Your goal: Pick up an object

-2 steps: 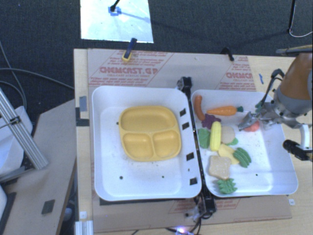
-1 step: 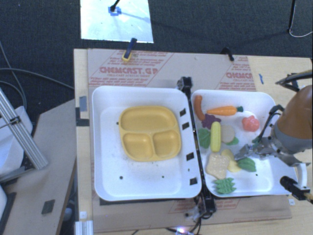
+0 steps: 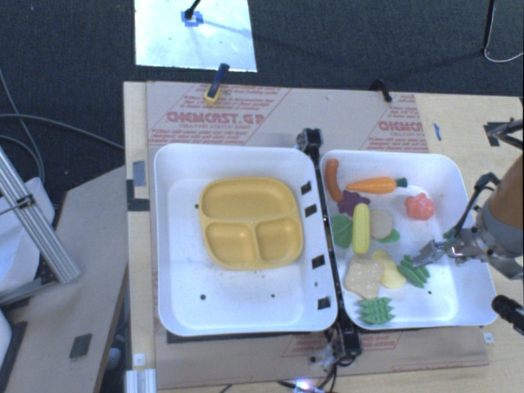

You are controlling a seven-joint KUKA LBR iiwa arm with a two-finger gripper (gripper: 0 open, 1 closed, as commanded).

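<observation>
Fingers (image 3: 427, 254) sit slightly apart, holding nothing, their tips just above a dark green ridged vegetable (image 3: 414, 271) in the right bin (image 3: 449, 169). Gripper (image 3: 426, 256) reaches in from the bin's right side. Nearby lie a pale slice (image 3: 364, 277), corn (image 3: 361, 229), a carrot (image 3: 375, 185) and a pink piece (image 3: 420, 206). The left bin (image 3: 176, 244) holds a yellow tray (image 3: 249, 222).
</observation>
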